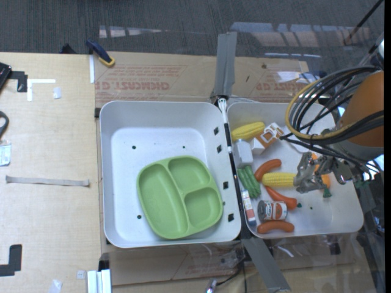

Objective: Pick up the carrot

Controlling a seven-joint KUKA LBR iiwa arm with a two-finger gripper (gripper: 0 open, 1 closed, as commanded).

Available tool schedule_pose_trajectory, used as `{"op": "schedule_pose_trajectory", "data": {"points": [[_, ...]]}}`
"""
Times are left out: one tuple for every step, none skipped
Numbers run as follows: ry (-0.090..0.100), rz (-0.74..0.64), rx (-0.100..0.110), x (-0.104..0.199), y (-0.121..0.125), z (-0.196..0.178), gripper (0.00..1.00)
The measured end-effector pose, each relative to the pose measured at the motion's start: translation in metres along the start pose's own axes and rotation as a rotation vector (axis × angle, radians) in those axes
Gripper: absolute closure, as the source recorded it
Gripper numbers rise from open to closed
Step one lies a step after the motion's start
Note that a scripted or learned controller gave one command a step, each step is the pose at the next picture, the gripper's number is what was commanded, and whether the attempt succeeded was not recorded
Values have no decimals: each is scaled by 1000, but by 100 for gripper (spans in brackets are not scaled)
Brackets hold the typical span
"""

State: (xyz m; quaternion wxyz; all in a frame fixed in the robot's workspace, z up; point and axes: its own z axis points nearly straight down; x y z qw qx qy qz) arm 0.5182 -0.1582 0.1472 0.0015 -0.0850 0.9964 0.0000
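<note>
Over the right bin (pixel 348 221) the hand (pixel 313 179) is hovering low at what looks like the carrot (pixel 322 177), orange with a green tip, partly hidden under it; can't tell how open it is or whether it's gripping, so lift is pending
</note>
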Motion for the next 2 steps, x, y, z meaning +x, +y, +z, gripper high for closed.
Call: {"op": "schedule_pose_trajectory", "data": {"points": [[-2, -320, 1, 13, -62, -63, 100], [0, -372, -1, 23, -1, -101, 100]]}}
